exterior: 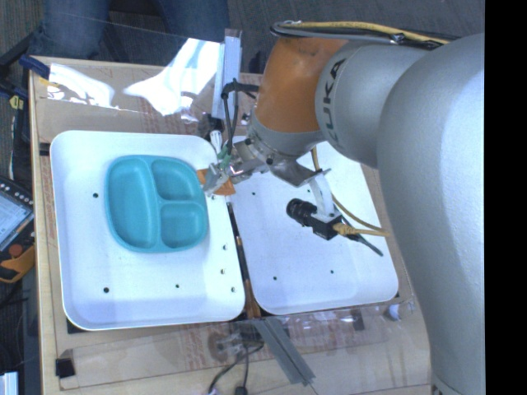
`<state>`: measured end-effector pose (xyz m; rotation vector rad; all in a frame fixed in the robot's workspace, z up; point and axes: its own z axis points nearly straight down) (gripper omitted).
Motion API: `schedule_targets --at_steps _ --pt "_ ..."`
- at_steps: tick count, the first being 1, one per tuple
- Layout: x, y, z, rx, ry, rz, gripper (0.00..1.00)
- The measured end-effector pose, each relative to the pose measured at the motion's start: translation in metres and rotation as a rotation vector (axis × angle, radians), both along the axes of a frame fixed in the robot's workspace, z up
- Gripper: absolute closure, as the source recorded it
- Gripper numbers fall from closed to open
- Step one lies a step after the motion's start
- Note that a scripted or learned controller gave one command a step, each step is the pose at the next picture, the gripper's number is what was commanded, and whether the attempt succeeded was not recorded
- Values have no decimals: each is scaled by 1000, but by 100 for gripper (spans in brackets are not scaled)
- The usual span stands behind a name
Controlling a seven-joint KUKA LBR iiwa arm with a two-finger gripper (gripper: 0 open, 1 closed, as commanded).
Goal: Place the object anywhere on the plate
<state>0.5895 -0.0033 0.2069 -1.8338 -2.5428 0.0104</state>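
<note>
A blue plate [156, 202] with three compartments lies in the left white bin [123, 295]. My gripper [217, 175] hangs at the plate's right edge, over the seam between the two bins. A small orange-brown object [224, 189] shows right at the fingertips, mostly hidden by them. It sits just off the plate's right rim. Whether it is between the fingers cannot be made out.
The right white bin [313, 278] lies under the arm; a black cable connector [309, 214] hangs over it. The big grey arm with its orange band [300, 72] covers the upper right. Crumpled plastic [177, 76] lies behind the bins.
</note>
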Motion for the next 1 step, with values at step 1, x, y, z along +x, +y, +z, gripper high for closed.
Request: schedule_targets --at_steps 1 --pt "0 -1 0 0 0 -1 0"
